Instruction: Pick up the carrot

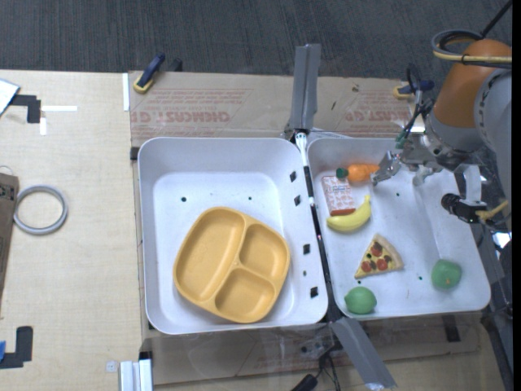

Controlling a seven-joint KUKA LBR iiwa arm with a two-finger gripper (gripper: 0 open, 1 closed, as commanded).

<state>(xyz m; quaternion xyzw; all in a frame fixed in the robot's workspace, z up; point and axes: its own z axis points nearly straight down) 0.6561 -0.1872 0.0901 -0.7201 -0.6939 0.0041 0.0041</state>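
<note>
A: Right bin [464, 300], far end. The carrot [361, 172] lies along the back wall with its green top pointing toward the divider, just beside the small red-and-white carton [337, 192] and just above the banana [350, 217].

B: And the gripper [401, 168] hangs right at the carrot's orange tip. One silver finger [387, 168] sits close to that end, maybe touching it. I can't tell.

A: Open or closed?

B: The fingers look spread, with nothing between them. Not a hold yet, as I judge it.

A: So what makes this grasp good?

B: Centre it. My read is the gripper stands off the tip, so closing here would likely pinch the narrow end and squirt the carrot toward the carton. It should shift toward the divider until the jaws straddle the thick middle, across the carrot's length.

A: Tight spot, with the wall behind.

B: Yes, that's the risk. The far finger needs room between carrot and wall, and the near one must clear the carton and banana. Come down straight, close gently, lift straight up.

A: The pizza slice [378, 257] and the two green fruits are well apart, no trouble there.

B: And the yellow plate [234, 265] in the left bin plays no part.
</note>
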